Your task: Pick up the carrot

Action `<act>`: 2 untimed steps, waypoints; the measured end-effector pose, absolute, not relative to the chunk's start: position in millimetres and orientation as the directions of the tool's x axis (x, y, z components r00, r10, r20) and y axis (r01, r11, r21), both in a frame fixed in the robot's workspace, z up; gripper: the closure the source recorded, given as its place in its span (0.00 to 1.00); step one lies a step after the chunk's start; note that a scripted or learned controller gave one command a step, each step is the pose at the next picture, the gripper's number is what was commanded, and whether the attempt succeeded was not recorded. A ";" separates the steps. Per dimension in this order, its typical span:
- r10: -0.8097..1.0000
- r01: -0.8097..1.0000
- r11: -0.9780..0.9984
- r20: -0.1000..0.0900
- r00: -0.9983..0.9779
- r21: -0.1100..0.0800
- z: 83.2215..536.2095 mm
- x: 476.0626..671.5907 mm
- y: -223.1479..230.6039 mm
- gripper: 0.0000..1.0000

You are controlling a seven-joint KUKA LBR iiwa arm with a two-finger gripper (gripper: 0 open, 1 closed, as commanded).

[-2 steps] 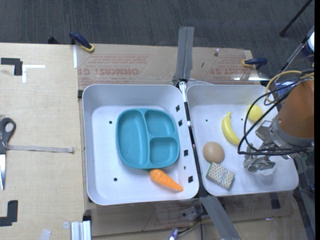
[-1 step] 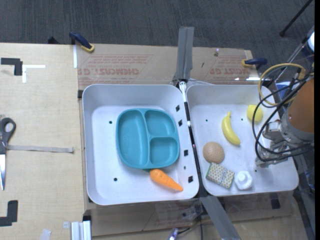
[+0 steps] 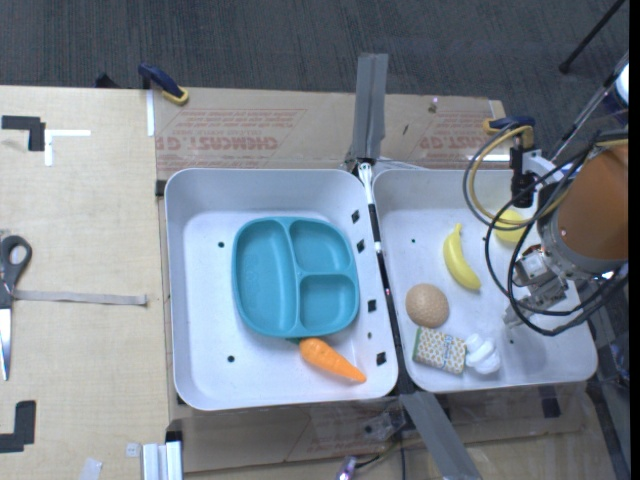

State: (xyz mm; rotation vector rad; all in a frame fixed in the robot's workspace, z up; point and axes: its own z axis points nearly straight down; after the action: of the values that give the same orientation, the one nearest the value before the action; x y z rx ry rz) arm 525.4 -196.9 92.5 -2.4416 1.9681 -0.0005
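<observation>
Here the carrot (image 3: 333, 361) lies touching the blue tray (image 3: 296, 276).

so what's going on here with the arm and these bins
A grey arm with an orange band is over the right bin, which holds a banana, a brownish round thing, a small patterned packet and a white object. Its target, the carrot, lies untouched in the left bin, just below a blue divided plate. The arm is well away from the carrot, so the pick has not begun.
</observation>
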 end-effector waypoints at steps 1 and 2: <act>-0.837 -0.837 -0.548 -0.001 0.548 -0.004 92.4 524.8 -162.3 1.00; -0.568 -0.568 -0.823 -0.002 0.823 -0.003 91.6 517.5 -106.1 1.00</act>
State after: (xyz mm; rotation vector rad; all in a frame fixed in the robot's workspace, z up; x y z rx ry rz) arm 517.5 -106.1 91.6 -2.9962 0.9330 0.0018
